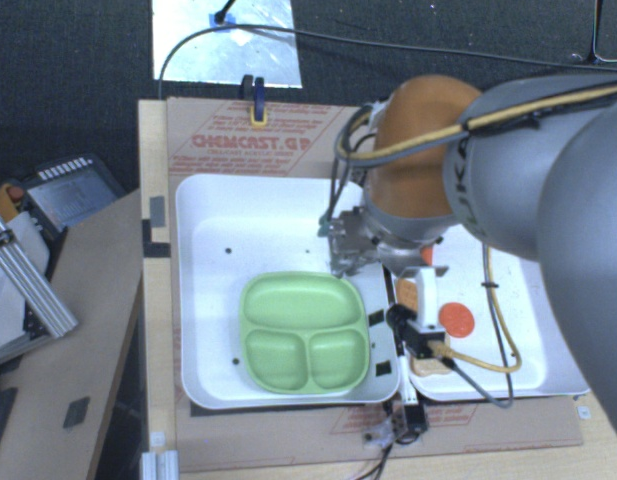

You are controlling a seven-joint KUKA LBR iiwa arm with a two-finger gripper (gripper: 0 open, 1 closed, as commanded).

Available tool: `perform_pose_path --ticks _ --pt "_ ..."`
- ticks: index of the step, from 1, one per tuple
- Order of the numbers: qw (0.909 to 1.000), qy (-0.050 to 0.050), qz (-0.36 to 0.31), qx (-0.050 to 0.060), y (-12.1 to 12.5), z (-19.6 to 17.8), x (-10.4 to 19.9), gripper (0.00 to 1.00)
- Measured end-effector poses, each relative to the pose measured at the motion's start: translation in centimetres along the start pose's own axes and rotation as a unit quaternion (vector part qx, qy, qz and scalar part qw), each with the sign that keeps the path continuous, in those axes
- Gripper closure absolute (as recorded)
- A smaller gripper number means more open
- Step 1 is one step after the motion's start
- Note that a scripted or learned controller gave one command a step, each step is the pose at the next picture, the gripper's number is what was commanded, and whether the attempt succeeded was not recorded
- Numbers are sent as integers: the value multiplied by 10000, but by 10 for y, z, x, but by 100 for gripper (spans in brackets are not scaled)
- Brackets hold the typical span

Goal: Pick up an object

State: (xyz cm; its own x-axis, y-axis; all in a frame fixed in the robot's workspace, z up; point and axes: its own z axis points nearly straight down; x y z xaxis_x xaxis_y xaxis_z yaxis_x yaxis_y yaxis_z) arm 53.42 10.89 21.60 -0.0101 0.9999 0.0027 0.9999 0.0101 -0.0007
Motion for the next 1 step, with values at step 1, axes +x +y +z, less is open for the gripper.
perform_pose_path --ticks 1 --pt "10000 -9 35 -7 1 0 -4 0"
